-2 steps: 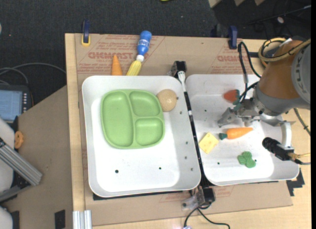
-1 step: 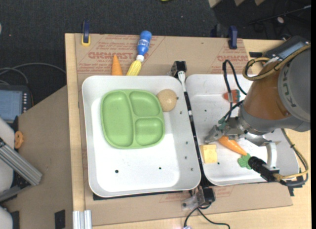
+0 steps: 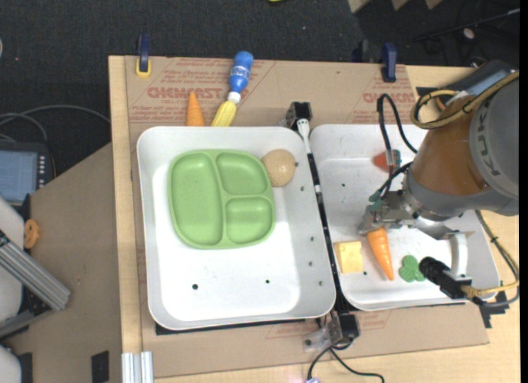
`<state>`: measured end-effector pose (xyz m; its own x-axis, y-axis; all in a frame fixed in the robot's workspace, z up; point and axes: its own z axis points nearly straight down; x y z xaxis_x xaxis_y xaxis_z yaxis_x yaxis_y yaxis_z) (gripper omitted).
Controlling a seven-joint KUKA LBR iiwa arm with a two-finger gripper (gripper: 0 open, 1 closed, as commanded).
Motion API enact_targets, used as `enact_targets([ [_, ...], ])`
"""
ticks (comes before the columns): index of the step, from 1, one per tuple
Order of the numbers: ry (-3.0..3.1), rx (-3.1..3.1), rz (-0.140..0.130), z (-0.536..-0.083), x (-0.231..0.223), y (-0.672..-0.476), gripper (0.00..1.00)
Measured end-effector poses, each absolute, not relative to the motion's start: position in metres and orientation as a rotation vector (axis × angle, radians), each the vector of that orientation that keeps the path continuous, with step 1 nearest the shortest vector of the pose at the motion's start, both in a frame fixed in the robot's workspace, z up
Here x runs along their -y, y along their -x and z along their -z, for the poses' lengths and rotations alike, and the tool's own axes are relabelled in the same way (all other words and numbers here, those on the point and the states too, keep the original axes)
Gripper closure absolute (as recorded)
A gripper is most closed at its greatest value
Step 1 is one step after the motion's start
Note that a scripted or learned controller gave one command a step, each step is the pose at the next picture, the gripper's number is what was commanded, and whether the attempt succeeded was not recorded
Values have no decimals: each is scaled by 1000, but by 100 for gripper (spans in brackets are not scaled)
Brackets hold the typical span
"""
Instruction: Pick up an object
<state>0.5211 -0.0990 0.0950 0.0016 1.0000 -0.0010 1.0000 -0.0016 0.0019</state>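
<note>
In the right bin point(image 3: 346, 154) lie an orange carrot point(image 3: 380, 253), a yellow cheese block point(image 3: 350, 257), a small green piece point(image 3: 408, 270) and a red piece point(image 3: 381, 159) partly hidden by a cable. My gripper point(image 3: 369, 223) is low over this bin, right at the carrot's thick upper end and just right of the cheese block. The wrist hides the gripper's tips. Nothing can be seen held in it.
The left bin point(image 3: 239, 290) holds a green divided plate point(image 3: 221, 198) and a beige round thing point(image 3: 279, 167) at its back right corner. Behind the bins on the bench lie a blue-and-yellow brush point(image 3: 234, 86) and another orange carrot point(image 3: 194, 110). The arm covers the right bin's right side.
</note>
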Motion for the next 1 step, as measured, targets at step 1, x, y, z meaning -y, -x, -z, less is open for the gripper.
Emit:
enact_targets([
  [1, -2205, -2227, -18, -190, 23, -563, 100],
])
